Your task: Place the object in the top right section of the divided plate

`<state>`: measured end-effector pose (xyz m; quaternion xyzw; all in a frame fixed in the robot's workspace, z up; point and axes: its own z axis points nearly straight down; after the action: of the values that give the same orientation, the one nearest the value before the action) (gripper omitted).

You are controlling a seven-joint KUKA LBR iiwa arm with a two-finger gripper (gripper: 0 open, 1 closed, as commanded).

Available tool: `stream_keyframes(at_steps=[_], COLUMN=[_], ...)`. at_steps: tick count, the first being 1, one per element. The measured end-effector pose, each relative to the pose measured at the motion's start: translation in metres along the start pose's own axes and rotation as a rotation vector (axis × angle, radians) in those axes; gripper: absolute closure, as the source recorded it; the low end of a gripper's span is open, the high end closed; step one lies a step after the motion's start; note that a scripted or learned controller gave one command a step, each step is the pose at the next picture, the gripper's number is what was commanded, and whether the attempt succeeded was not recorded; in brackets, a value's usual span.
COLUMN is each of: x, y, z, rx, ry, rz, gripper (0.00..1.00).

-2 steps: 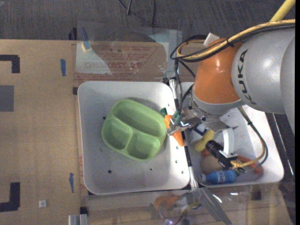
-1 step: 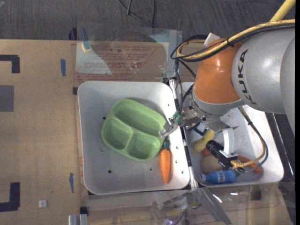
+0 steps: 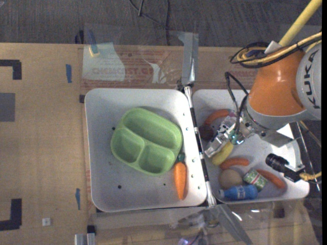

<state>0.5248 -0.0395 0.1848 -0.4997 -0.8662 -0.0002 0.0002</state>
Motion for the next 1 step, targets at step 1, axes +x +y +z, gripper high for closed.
stream_keyframes(at_steps=[1], x=[-0.0010], y=[0.0008], z=[-0.0102], rx=[-0.004], ry=[-0.002], rz=[0.002], gripper=[1.00])
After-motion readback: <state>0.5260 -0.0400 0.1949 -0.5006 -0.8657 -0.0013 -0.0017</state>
